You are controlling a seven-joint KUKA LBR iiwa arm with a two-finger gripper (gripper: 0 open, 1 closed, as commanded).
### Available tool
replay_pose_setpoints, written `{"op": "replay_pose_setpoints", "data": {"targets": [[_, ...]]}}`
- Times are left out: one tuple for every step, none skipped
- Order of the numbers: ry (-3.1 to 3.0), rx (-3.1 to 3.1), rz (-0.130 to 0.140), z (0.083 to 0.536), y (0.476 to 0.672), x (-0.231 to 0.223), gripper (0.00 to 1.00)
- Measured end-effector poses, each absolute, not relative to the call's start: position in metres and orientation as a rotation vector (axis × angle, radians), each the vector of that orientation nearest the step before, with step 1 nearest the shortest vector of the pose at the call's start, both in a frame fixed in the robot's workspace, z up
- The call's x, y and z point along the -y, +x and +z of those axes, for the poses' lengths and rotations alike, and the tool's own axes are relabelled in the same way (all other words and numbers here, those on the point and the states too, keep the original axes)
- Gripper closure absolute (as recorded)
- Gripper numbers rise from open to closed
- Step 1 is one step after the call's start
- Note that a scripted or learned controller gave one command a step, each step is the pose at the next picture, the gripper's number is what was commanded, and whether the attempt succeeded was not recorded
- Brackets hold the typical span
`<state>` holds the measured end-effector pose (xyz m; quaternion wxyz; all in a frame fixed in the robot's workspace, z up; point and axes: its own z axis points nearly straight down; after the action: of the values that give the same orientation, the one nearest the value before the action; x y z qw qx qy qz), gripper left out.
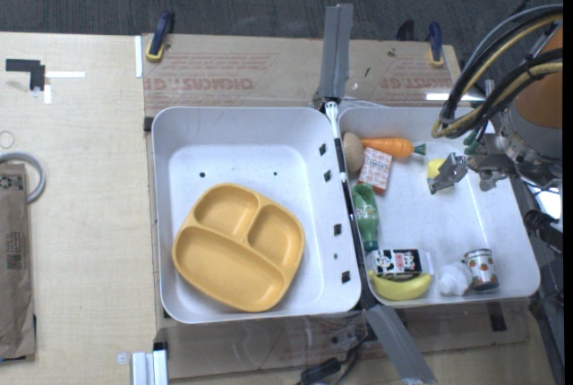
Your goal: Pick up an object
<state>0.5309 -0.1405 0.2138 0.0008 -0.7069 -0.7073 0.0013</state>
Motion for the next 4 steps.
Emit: {"op": "replay_pose_setpoints", "data": {"targets": [[-2.127,2.312,0.004,0.21,0.584,0.157,0.0],[-2.039,2.389,0.004,0.14,0.612,0.184,0.0],[-1.756,2.603,-0.004,0.092,0.609,0.219,0.0],[-1.152,2.929,0.0,0.181,0.61,0.222,0.0]]}}
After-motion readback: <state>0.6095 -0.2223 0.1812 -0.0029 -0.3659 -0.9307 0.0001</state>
